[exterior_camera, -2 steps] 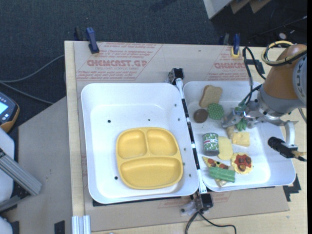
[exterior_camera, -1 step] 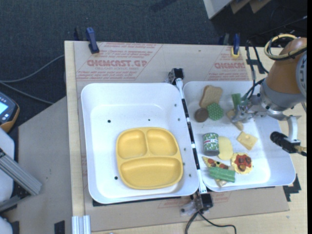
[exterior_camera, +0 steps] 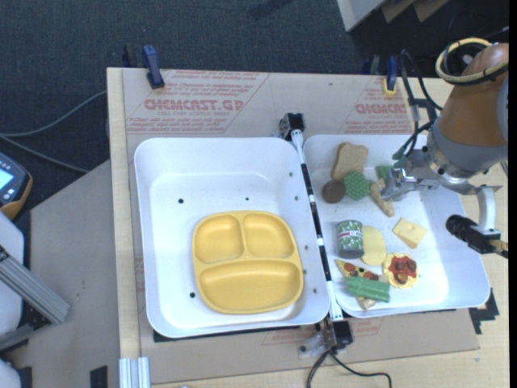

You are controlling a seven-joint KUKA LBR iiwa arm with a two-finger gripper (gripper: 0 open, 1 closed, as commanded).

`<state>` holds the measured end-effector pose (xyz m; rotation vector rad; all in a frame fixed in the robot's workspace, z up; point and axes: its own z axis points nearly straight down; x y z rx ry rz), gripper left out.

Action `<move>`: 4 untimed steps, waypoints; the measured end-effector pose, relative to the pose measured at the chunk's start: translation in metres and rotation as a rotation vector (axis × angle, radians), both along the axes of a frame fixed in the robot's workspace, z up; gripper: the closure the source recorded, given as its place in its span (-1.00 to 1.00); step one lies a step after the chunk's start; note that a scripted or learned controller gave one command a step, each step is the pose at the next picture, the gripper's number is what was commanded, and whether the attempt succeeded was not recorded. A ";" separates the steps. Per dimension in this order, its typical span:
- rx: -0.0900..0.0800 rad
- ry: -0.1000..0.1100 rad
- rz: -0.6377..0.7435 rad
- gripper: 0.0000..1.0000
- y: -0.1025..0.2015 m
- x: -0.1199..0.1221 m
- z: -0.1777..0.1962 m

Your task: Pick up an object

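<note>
Pincer (exterior_camera: 393,186) low in right bin (exterior_camera: 464,293), grip state unclear, cardboard-topped bench (exterior_camera: 218,103), dark carpet (exterior_camera: 65,31)

yellow plate (exterior_camera: 246,261); green-labelled can (exterior_camera: 350,237)

A: What is sitting in the left bin (exterior_camera: 161,168)?
B: A yellow divided plate (exterior_camera: 245,261) is lying flat there.
A: And the bench edge?
B: Two blue clamps (exterior_camera: 151,65) are gripping the board (exterior_camera: 202,103).
</note>
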<state>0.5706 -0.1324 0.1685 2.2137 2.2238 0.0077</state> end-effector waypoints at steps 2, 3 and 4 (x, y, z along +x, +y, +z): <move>-0.002 0.007 -0.005 -1.00 -0.027 0.037 -0.088; -0.003 0.002 -0.004 1.00 -0.026 0.038 -0.073; 0.000 -0.005 0.005 1.00 0.062 0.056 0.023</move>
